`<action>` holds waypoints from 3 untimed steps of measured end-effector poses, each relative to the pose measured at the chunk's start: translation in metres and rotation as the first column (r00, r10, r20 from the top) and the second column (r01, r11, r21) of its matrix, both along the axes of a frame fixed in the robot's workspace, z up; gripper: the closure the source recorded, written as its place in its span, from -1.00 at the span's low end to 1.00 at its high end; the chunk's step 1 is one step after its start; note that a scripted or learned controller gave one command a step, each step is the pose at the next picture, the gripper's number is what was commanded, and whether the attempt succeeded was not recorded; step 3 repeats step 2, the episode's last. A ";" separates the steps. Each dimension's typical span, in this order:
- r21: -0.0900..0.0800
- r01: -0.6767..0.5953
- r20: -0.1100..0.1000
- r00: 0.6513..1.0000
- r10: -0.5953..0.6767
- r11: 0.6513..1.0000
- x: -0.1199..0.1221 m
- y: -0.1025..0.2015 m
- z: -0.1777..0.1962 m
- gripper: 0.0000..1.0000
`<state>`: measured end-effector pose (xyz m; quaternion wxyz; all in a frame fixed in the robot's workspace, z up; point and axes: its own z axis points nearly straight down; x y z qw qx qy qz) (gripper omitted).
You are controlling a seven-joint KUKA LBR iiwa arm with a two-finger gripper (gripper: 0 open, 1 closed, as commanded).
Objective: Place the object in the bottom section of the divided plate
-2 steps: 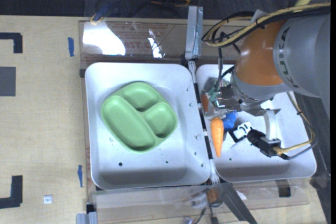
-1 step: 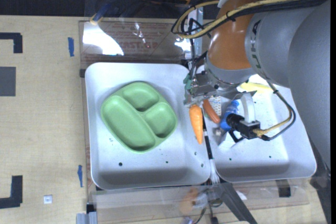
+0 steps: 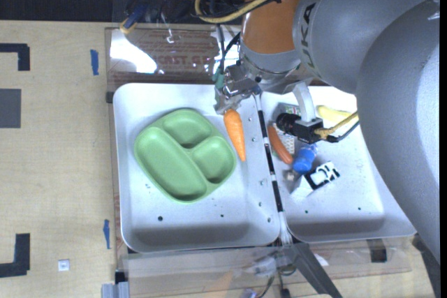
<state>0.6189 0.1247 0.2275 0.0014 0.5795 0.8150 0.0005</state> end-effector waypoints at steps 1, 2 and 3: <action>0.001 -0.125 -0.004 0.992 0.125 0.992 -0.021 -0.009 -0.067 1.00; 0.001 -0.125 -0.004 0.992 0.125 0.992 -0.021 -0.009 -0.066 -1.00; 0.001 -0.125 -0.004 0.992 0.125 0.992 -0.021 -0.009 -0.066 -1.00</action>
